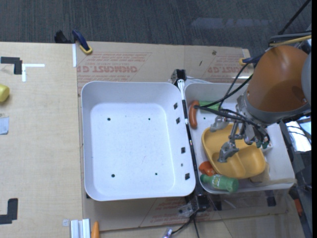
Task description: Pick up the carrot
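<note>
At the frame's left, the left bin (133, 138) sits beside the right bin (282, 168). Against the right bin's left wall lies the carrot (192, 115), orange with green at its top. Further right, the gripper (229, 151) hangs over a yellow bowl (237, 158); whether it is clenched I cannot tell. A green bottle (219, 182) lies below, perhaps touching the bowl.

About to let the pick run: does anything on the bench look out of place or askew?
One stray: a small yellow object sits on the bench at the far left edge, apart from both bins. In the right bin, a yellow bowl lies tilted under the gripper.
</note>
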Available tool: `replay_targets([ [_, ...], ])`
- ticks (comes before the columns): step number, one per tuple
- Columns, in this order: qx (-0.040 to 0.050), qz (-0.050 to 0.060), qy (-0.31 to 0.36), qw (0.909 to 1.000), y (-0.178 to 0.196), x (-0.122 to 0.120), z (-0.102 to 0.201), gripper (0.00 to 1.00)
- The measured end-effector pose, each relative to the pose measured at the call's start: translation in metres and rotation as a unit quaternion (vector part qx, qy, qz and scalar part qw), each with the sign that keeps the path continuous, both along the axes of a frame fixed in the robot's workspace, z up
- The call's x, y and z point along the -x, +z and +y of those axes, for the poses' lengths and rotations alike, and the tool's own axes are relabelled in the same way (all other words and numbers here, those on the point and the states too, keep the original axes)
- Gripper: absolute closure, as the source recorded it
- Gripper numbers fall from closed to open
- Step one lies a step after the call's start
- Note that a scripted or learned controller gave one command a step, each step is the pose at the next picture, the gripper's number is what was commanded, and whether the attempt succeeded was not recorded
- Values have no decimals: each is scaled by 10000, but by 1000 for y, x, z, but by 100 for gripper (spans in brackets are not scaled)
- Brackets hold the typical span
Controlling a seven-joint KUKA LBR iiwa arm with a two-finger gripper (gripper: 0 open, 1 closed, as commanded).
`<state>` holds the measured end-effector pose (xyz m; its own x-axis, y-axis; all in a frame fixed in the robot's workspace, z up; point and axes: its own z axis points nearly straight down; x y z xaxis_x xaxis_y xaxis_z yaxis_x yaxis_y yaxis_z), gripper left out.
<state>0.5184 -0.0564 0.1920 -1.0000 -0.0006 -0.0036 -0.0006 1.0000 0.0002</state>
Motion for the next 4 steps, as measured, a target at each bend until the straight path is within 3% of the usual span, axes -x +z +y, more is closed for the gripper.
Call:
replay_targets([
  [1,9,-68,872,9962,-92,-35,-49,0],
  [2,-170,-24,156,9997,-93,-54,-95,0],
  [3,-204,-14,189,9996,-84,-55,-89,100],
  [4,-189,-22,181,9997,-83,-55,-92,0],
])
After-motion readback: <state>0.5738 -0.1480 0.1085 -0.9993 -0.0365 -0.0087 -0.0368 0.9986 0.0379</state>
